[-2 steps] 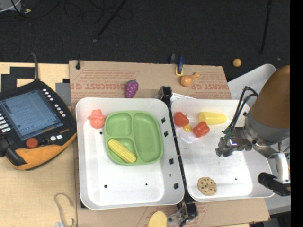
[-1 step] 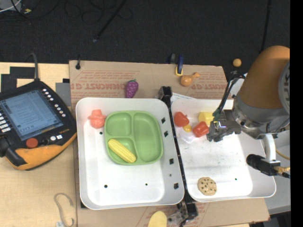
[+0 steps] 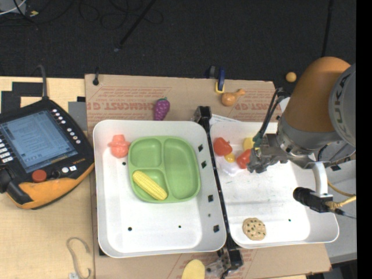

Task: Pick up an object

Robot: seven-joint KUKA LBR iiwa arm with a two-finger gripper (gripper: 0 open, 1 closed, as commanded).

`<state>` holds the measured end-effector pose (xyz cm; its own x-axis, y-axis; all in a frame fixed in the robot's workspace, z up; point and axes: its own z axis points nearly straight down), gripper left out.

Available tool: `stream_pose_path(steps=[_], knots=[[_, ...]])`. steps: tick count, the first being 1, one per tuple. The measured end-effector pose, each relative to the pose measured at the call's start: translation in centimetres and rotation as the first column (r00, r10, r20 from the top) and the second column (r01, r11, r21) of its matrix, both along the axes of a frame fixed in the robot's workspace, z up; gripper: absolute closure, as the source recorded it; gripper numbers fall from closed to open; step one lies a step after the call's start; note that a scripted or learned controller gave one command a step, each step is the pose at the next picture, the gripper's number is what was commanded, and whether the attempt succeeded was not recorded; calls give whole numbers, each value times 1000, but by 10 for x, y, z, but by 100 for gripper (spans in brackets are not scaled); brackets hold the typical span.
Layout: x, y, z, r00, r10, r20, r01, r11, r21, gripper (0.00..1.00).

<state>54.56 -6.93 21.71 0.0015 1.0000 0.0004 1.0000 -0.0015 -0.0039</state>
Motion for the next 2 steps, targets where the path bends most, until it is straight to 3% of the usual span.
stream_pose_path(steps=[1,2], knots=[[8,6,2,1000,1,2,-1,1000,0,100],[-6,5,17,1000,-4,1,4,1000,1,100]])
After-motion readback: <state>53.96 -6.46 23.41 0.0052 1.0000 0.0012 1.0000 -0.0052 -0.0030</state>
